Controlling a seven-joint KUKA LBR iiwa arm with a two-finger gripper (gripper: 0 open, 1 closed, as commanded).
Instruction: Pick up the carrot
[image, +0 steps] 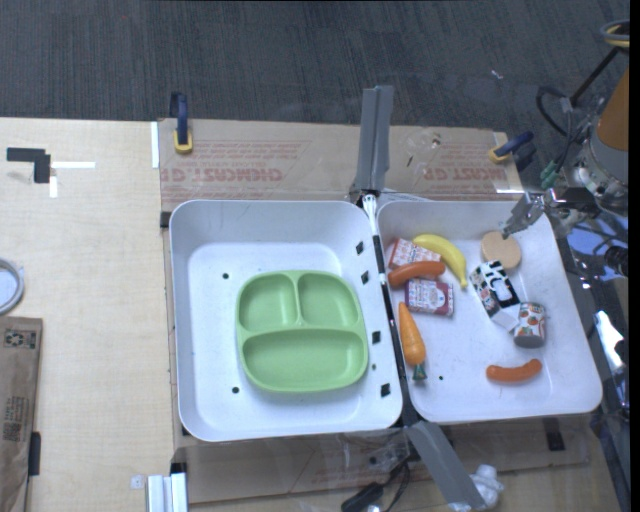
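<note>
Lying along the left wall of the right bin (575, 400), the carrot (411, 337) points its orange body up and its small green stub down toward the near edge, just beside the divider between the two bins; above it sits a red packet (429, 296), and above that a sausage (415, 270) rests across a second red packet (403, 251), with a yellow banana (446, 254) curving just to their right; a round tan biscuit (500, 250) lies near the far right corner of the same bin, a black-and-white carton (494, 286) sits below it, a small can (529, 325) lies tilted just beside the carton, and another sausage (514, 372) rests near the front right; the left bin (200, 330) holds a green divided plate (301, 331) with three compartments; the gripper (524, 215) hangs over the far right corner of the right bin, near the biscuit and well apart from the carrot, with nothing visibly between its fingers, though how wide they stand I cannot tell at this size; the arm's orange band (612, 125) shows at the right edge.
</note>
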